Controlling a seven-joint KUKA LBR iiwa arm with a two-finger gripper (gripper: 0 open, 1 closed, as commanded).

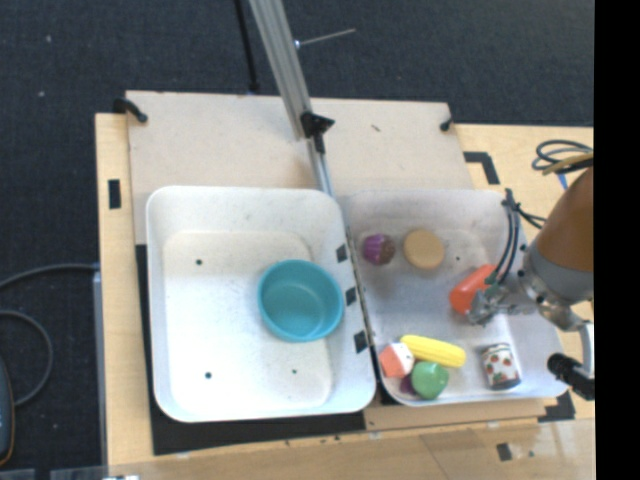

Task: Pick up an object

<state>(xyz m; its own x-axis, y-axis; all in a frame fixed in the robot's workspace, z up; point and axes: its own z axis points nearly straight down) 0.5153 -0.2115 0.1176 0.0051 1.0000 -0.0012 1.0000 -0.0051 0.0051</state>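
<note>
On my feed the left bin (180, 218) holds a blue bowl (300, 300), sitting upright toward that bin's right side. Past the divide, the right bin (400, 206) carries the rest: a purple ball (377, 249) and a tan round disc (424, 249) near its far wall, just beside each other but apart. Along the near edge I see a red-and-white piece (396, 358) touching a green round toy (429, 379), with a yellow banana-like toy (433, 350) lying across just above them, and a small printed can (499, 366) further right. An orange object (467, 290) lies mid-bin (right up against the gripper (487, 303)), and I cannot tell from here how the gripper is set or whether it has the orange object.
</note>
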